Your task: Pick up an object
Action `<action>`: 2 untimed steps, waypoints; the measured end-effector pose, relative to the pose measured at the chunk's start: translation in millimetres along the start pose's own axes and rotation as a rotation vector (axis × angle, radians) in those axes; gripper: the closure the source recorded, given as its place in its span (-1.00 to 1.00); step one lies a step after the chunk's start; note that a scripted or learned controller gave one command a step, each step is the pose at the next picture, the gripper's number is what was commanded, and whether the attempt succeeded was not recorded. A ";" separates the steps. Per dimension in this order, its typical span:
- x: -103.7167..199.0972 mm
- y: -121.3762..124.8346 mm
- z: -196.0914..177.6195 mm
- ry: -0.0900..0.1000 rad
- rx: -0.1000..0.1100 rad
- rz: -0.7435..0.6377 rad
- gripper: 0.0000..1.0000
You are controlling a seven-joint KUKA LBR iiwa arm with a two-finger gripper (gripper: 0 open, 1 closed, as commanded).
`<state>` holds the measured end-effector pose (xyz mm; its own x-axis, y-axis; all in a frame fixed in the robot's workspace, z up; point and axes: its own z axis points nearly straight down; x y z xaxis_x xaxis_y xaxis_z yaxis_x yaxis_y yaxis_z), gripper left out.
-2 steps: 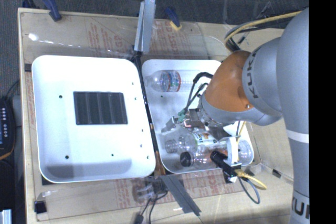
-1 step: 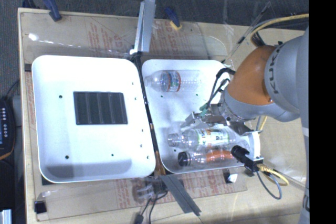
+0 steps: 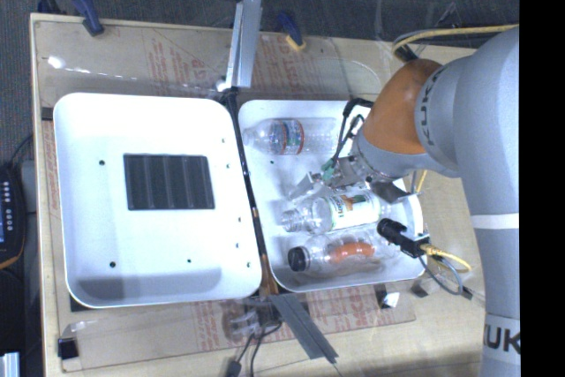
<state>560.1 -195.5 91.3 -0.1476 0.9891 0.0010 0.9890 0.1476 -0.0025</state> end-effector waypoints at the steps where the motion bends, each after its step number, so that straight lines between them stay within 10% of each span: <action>1: -6.9 -18.0 -2.6 0.002 -0.011 -0.047 -1.00; 2: -6.4 -42.9 -29.7 -0.001 -0.005 -0.061 -1.00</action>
<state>518.7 -208.2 121.1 -0.2073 0.9783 0.0003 0.9783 0.2073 0.0030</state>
